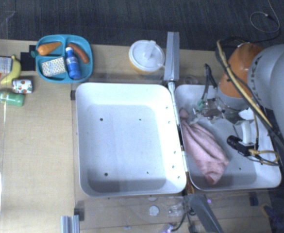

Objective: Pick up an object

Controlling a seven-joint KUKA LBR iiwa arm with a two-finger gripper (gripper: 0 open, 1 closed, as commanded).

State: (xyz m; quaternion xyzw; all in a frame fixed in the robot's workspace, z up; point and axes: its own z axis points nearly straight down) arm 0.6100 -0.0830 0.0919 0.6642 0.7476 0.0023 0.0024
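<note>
A wooden bench [35, 169] carries two shallow white bins set side by side, their inner rims touching along a narrow seam. The left bin [127, 93], the larger of the two in this view, offers a broad bare floor marked by a few small dark dots, with open room on every side within its walls. The right bin [273, 181] is far more crowded: the grey arm [275, 76], with its orange band [239, 59] and trailing cables, reaches in from the right and covers much of the bin's upper half. A crumpled pink cloth [205, 147] lies along that bin's left wall, running from near the upper left corner down toward the lower middle of the floor. The gripper [207, 108] hangs low at the cloth's upper end, just beside or touching it; whether its fingers are spread or closed cannot be told from this angle. A strip of bare floor shows at the bin's lower right.

On the bench beyond the bins sits a teal divided tray [86, 57] holding toy food and a small blue bottle [72, 62]. A lidded white-and-yellow cup [146, 56] stands near the seam's far end. A banana [11, 71], a small can [22, 86] and a green bottle [8, 98] lie by the left edge.
</note>
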